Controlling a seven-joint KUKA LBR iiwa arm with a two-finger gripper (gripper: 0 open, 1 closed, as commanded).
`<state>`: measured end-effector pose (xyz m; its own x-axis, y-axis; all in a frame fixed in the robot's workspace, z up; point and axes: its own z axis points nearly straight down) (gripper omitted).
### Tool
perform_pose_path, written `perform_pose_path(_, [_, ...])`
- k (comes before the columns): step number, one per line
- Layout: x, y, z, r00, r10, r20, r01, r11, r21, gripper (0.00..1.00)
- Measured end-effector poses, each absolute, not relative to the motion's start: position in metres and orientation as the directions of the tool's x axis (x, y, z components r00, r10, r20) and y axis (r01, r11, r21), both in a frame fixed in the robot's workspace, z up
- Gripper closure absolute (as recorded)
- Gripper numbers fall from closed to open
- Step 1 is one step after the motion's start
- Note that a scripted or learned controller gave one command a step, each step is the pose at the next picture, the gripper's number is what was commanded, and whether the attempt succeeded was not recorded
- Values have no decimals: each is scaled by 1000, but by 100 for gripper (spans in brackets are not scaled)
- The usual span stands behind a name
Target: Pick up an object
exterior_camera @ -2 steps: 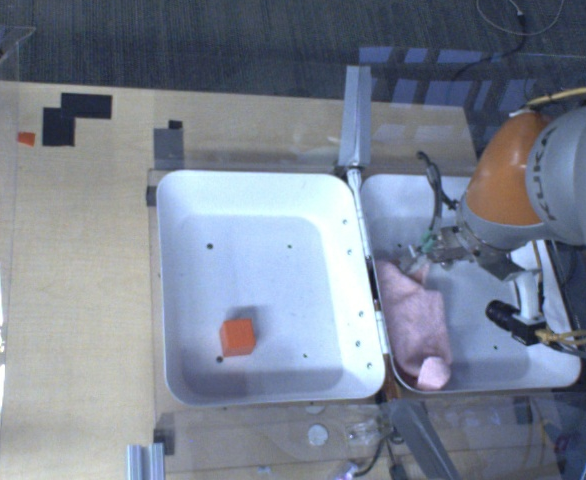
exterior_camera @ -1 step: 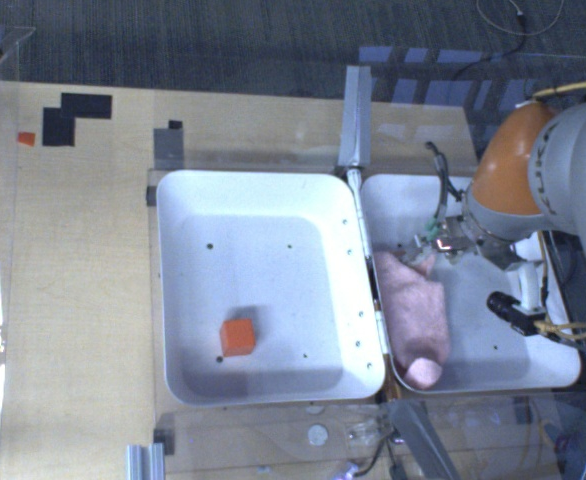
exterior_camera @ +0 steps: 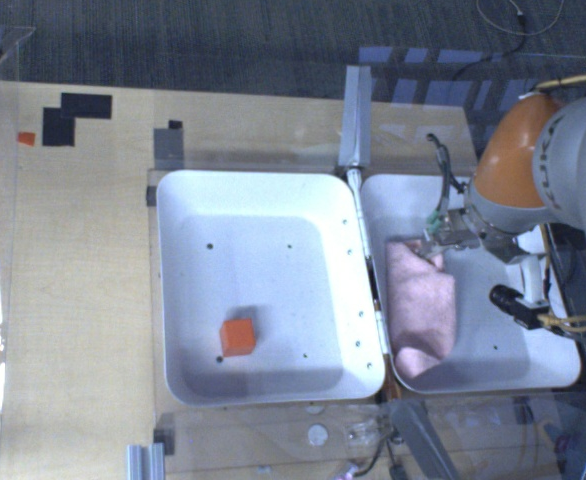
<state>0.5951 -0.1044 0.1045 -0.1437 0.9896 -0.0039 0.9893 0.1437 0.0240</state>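
Gripper [exterior_camera: 436, 236]: low in the right bin [exterior_camera: 548, 373], at the cloth's top edge; grip can't be told from here.
Cloth [exterior_camera: 420, 306]: pink, lying along the bin's left wall.
Block [exterior_camera: 238, 337]: orange, left bin [exterior_camera: 188, 268].
Risk: soft cloth may slip free.

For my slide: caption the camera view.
Gripper at the pink cloth in the right bin; orange block in the left bin.

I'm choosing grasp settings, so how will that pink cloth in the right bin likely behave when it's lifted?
The pink cloth lies folded and rumpled, so it probably droops and unfolds when lifted. It looks soft and light, unlikely to roll or break. A pinch at one edge may lift a single layer.
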Motion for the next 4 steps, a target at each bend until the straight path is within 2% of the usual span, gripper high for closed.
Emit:
perform_pose_path(1, [595,-104,104,-144,990,-4,989,144,24,0])
perform_pose_path(2, [616,-91,91,-197,980,-4,980,197,13,0])
perform_pose_path(3, [619,-88,104,-204,979,-5,979,204,21,100])
perform_pose_path(4, [606,-55,187,-378,926,-5,926,378,10,100])
